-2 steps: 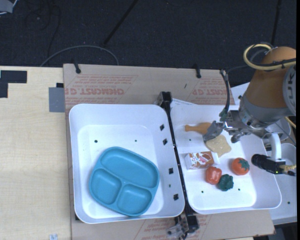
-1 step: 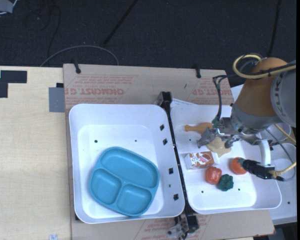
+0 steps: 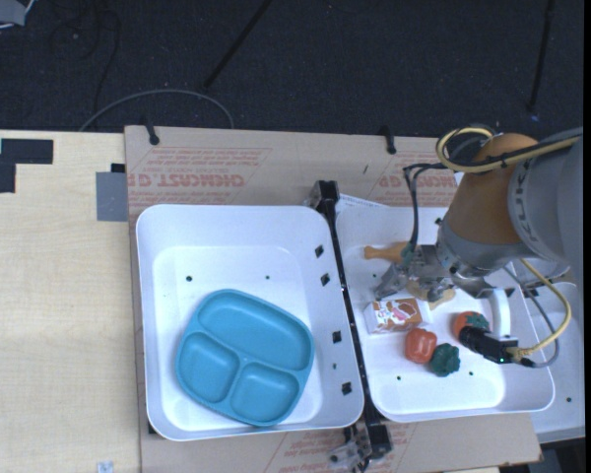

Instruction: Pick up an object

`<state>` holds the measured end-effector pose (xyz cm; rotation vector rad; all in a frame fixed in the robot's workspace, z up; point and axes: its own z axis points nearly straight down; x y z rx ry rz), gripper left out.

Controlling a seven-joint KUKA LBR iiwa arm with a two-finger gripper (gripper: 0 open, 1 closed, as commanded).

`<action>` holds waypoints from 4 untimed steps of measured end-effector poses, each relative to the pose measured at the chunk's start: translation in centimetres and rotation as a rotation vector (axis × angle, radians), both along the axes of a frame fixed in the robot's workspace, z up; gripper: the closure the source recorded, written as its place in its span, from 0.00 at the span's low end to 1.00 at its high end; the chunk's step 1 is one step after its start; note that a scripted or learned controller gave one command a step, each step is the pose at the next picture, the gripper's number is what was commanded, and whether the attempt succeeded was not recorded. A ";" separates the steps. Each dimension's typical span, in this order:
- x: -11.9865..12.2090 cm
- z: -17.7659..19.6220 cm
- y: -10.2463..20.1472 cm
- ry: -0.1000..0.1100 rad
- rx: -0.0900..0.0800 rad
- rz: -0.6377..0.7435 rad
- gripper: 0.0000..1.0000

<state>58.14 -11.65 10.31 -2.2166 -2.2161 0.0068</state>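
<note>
My gripper (image 3: 411, 282) is low in the right bin (image 3: 532, 394), just above a small white and red packet (image 3: 395, 313). A tan wooden piece (image 3: 379, 252) lies just beyond it, toward the bin's far side. In front of the packet sit a red-orange pepper-like toy (image 3: 421, 344) and a dark green broccoli-like toy (image 3: 445, 360). An orange and green toy (image 3: 469, 322) lies to the right of the packet. I see nothing held by the gripper.
The left bin (image 3: 163, 264) holds a blue divided plate (image 3: 244, 356). A black divider (image 3: 341, 304) runs between the two bins. The grey arm with its orange band (image 3: 483, 205) leans over the right bin's far right corner. A white curved piece (image 3: 501, 313) lies near the right wall.
</note>
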 end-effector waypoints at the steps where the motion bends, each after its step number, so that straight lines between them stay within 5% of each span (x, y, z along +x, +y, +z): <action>1: 0.1 -1.3 0.0 -0.008 -0.004 -0.002 0.00; 2: 0.2 -0.1 -0.3 -0.014 -0.008 -0.006 1.00; 4: 0.9 10.5 -0.6 -0.010 -0.002 0.001 1.00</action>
